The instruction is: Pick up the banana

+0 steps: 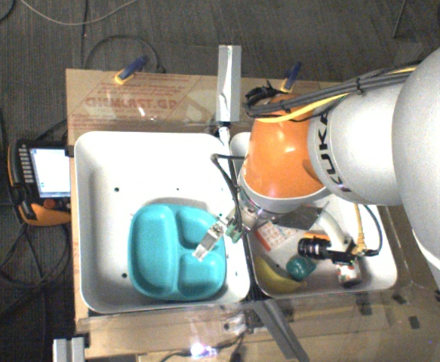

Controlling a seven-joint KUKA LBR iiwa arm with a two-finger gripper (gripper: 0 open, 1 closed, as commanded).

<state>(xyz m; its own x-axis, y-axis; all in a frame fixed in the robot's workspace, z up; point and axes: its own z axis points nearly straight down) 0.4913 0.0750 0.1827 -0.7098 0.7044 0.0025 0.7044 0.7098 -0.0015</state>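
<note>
hand point(213, 240) hangs over the teal tray point(159, 255) in the left bin point(99, 202), its silver fingers point(204, 244) slightly apart, gripping nothing. banana point(274, 279) lies in the right bin point(382, 274), beside a dark green ball point(301, 267), under the orange-banded arm point(340, 153).
</note>
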